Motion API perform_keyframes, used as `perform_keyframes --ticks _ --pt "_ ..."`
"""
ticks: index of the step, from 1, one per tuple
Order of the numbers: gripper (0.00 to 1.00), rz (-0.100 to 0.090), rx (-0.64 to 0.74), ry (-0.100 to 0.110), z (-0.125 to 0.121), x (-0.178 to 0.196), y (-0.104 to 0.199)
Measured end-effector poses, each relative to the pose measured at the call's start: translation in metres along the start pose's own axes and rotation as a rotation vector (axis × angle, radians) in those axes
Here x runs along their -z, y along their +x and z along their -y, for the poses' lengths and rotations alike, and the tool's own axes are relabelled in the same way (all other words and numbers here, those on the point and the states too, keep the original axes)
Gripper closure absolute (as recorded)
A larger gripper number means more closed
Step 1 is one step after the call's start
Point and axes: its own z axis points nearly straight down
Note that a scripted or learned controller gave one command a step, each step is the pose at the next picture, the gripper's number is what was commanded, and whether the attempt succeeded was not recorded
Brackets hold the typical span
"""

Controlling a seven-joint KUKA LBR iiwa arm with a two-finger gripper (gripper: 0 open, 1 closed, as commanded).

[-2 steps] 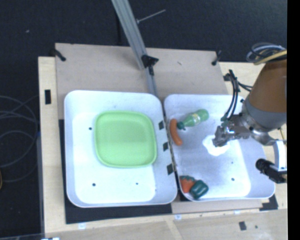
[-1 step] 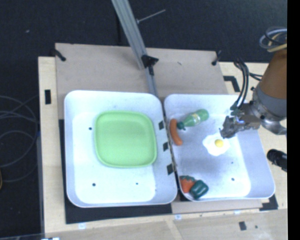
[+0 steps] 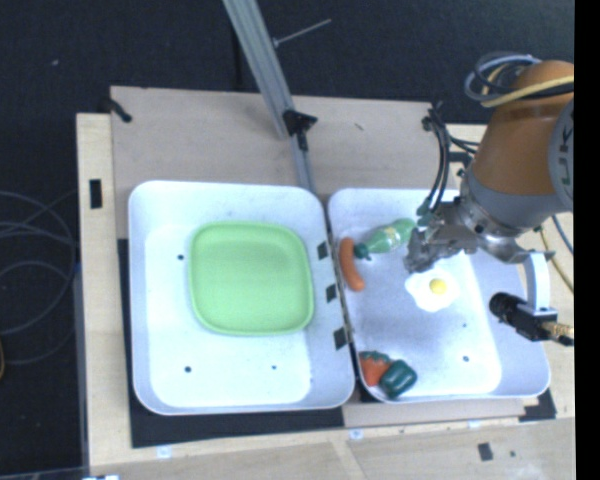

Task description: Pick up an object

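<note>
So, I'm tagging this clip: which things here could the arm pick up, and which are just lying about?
Could be picked, all in the right bin:
- fried egg, just below the gripper
- green bottle
- sausage
- red and green toys in the near corner

Just lying about:
- green plate in the left bin

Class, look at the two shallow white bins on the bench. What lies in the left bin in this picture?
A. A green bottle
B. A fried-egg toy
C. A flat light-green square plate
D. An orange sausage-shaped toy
C: the flat light-green square plate lies in the left white bin, while the fried-egg toy and the orange sausage-shaped toy lie in the right white bin.
</note>
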Motion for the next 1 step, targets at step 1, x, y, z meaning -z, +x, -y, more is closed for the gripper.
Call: perform_keyframes --ticks 1 --pt "1.00 -0.001 0.001 -0.001 -0.0079 0.0008 0.0472"
